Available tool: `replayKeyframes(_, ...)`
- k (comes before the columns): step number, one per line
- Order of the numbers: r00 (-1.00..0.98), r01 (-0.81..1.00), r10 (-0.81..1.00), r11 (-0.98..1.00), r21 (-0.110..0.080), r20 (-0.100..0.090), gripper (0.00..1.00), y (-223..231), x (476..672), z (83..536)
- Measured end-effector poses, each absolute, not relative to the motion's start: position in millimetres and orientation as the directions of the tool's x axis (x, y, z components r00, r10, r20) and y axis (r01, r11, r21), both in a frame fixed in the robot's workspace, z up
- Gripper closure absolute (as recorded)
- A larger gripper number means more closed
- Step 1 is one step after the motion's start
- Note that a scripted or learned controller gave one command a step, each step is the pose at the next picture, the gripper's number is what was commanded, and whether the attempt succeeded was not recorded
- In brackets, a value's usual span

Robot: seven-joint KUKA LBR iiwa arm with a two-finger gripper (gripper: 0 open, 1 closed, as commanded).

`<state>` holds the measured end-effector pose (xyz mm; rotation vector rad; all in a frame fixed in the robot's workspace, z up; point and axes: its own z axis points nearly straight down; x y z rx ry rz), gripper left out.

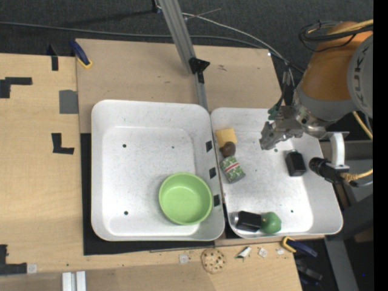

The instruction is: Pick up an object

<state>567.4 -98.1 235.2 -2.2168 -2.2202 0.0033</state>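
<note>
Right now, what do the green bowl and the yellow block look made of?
The green bowl looks like moulded plastic: even colour, smooth matt surface with soft sheen. The yellow block could be foam or sponge, dull with soft edges, though it is too small to be sure.

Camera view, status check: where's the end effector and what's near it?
End effector above right bin, nothing seen between its fingers. Black block just beside it, untouched. Green ball at near wall. Green bowl in left bin.

camera view: fixed overhead | slanted down | covers both bins (97,162) | arm (333,71) enters from right
</note>
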Motion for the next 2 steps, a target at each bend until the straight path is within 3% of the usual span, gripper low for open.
replayKeyframes(1, -0.001, 1.000, 1.000, 0.001, -0.004, 0.001, 0.00, -98, 567.4, 235)
replayKeyframes(2, 0.000, 1.000, 1.000, 0.000, -0.011, 0.000, 0.00, -103, 570.2, 171)
